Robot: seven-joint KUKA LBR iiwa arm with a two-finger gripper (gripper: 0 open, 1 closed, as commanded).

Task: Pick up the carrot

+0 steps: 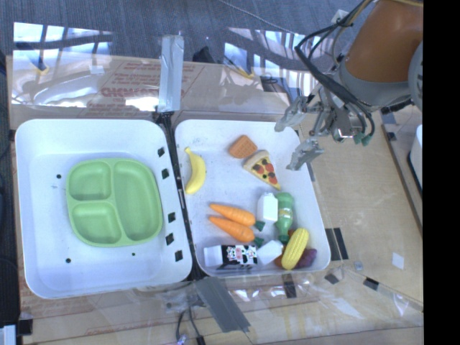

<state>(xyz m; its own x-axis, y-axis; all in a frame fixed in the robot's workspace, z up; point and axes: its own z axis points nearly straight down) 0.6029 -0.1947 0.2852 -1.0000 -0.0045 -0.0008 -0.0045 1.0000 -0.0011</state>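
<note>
Milk carton [231, 255] hugs the right bin's [215, 131] front wall, corn [295, 247] jammed in the corner. Two carrots [231, 220] lie mid-bin, open floor to their left. Gripper [300, 135] hangs spread open over the back-right rim, holding nothing.

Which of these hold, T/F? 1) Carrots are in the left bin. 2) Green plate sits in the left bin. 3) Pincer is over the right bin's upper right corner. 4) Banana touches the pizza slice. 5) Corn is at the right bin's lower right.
1. False: both carrots lie in the right bin.
2. True: the green plate is in the left bin.
3. True: the pincer hangs there.
4. False: the banana lies apart from the pizza slice.
5. True: the corn is there.
</note>
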